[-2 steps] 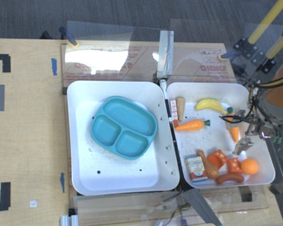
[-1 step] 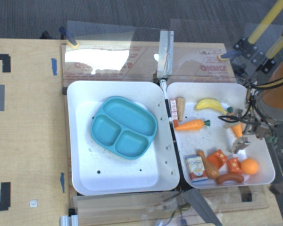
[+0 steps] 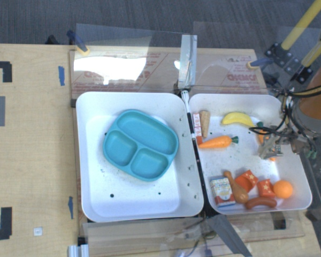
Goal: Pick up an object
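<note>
We take the right bin (image 3: 302, 167) as our landmark: the gripper (image 3: 269, 150) hangs low over its right side, jaw state we cannot tell, so we judge ourselves approaching, needing descent onto the nearby orange (image 3: 283, 189) or banana (image 3: 238, 119).

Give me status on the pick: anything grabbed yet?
Done: the gripper is down in the right bin, on its right side. In hand: nothing visibly held; its tip sits over bare floor, apart from the banana and carrot. Left: the grasp and lift. Orange ball, sausage, carton all lie in the bin. Blue tray sits in the left bin.
</note>
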You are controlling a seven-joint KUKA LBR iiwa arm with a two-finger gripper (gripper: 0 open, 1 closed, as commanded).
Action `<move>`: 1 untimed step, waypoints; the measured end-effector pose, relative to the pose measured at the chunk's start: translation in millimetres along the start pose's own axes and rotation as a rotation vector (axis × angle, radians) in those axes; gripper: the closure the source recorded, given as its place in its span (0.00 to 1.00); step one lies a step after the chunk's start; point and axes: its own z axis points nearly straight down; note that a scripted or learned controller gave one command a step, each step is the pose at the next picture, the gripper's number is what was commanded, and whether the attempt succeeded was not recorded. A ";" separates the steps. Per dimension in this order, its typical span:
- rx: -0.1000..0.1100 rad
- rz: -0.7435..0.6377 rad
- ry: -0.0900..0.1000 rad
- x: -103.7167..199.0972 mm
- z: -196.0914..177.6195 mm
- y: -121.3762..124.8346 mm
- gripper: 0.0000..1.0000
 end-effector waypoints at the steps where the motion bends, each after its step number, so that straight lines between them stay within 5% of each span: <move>1: -0.005 -0.005 0.013 -78.9 -6.8 7.5 1.00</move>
